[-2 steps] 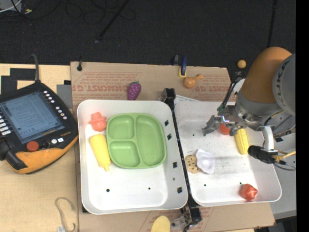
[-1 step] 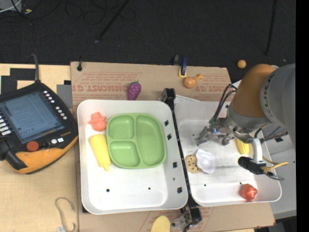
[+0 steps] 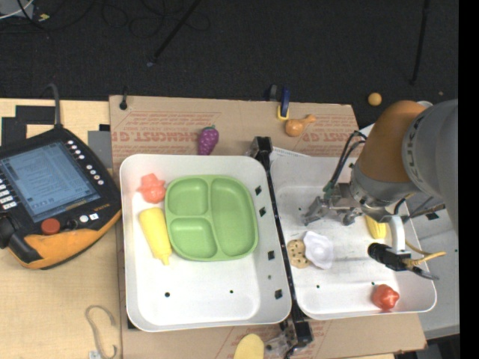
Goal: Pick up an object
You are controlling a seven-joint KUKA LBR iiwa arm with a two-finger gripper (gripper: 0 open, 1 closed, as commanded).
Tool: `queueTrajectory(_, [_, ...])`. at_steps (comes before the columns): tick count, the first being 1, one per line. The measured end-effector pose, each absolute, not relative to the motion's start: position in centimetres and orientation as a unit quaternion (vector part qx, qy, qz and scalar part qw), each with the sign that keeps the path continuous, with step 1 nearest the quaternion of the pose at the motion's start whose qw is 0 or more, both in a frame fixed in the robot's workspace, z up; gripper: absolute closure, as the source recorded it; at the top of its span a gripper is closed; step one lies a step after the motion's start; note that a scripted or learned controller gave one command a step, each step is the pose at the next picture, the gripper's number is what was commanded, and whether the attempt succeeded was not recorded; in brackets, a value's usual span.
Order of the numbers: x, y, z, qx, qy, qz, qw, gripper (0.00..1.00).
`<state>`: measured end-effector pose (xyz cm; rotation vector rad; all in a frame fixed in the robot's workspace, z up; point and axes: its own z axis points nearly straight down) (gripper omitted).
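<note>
A round yellow toy (image 3: pixel 249 345) lies on the bench's near edge. In the right white bin (image 3: pixel 329 305), the tool (image 3: pixel 329 212), its fingers apparently spread and holding nothing, hovers just above-left of the crumpled white object (image 3: pixel 319 250).

green tray (image 3: pixel 211 217), yellow bottle (image 3: pixel 156 234), red pepper (image 3: pixel 385 297)

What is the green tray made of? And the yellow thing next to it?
The green tray looks like smooth moulded plastic, with an even colour and rounded compartments. The yellow thing, probably toy food, looks like matte plastic or rubber; I can't tell which.
</note>
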<state>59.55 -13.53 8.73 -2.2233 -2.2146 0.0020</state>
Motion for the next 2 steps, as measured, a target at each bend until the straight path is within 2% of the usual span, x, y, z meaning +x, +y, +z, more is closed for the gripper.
queueTrajectory(1, [59.5,-13.7,9.8,-0.711,-0.704,0.0006,0.002,1.00])
queueTrajectory(2, [60.4,-13.5,15.7,-0.707,-0.707,-0.0012,-0.001,1.00])
